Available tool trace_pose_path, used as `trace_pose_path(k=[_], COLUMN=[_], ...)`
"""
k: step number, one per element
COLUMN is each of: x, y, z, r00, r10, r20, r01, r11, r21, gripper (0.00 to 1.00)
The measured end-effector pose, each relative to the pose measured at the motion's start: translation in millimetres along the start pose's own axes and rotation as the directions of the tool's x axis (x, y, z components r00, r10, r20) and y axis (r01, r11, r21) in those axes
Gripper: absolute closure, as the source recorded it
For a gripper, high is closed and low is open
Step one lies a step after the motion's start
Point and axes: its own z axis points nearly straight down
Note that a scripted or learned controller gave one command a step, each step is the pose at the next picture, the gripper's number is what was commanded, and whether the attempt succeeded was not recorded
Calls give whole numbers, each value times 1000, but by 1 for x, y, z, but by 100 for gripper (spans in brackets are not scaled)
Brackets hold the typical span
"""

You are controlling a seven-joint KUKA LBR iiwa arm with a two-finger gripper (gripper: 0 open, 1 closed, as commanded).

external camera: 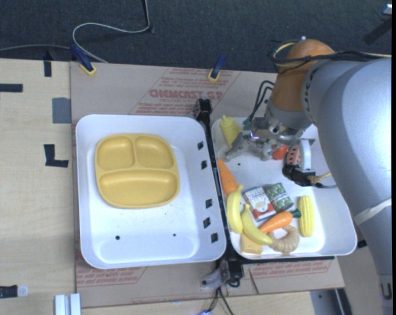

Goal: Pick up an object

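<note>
My gripper hangs over the back part of the right bin, fingers spread and nothing between them. Just left of it lies a yellow pepper-like toy. A small red-orange piece sits under the wrist. In the front half lie an orange carrot, a yellow banana, two small printed cartons, a second carrot, a corn cob, a tan ring-shaped toy and a pale yellow wedge.
The left bin holds a yellow divided plate. A black divider with clips runs between the bins. Cables trail off the wrist toward the right bin's right rim. Cardboard lies under both bins.
</note>
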Motion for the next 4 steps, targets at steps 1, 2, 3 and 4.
trace_pose_path(k=[1,2,3,4], x=[0,0,-1,-2], y=[-3,-1,1,-3], z=[-8,-10,0,-8], r00=[1000,1000,1000,1000], r10=[-1,-1,-1,1], r20=[-2,0,-1,-2], r01=[1,1,1,0], r11=[1000,1000,1000,1000], r21=[17,5,-3,15], gripper=[100,0,0,100])
